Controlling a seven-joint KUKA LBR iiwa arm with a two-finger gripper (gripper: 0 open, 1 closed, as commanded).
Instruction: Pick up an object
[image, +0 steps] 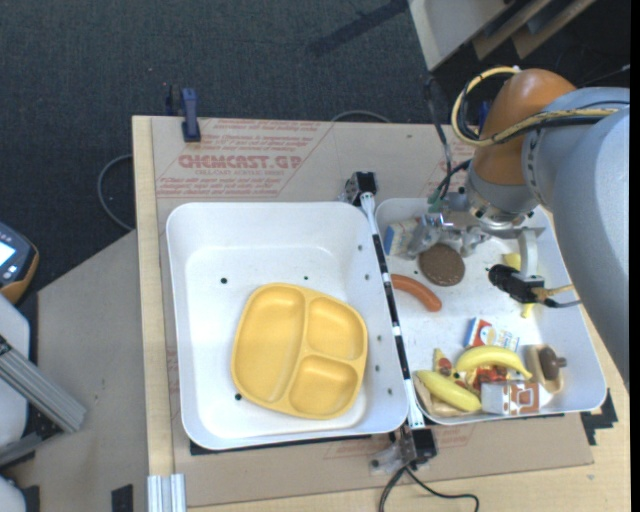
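Note:
My gripper (447, 238) is low over the far left part of the right bin (590, 385). Just under and in front of it lies a brown round patty (441, 267), partly covered by the gripper's metal parts. An orange-red sausage (416, 292) lies in front of the patty, close to the wall between the two bins. I see nothing lifted off the bin floor.
The left bin (200, 240) holds a yellow divided plate (298, 348). Two bananas (490, 358) (447, 390), a small carton (481, 332), a brown toy (547, 365) and a box (505, 398) crowd the right bin's near end. A blue item (390, 240) lies by the divider.

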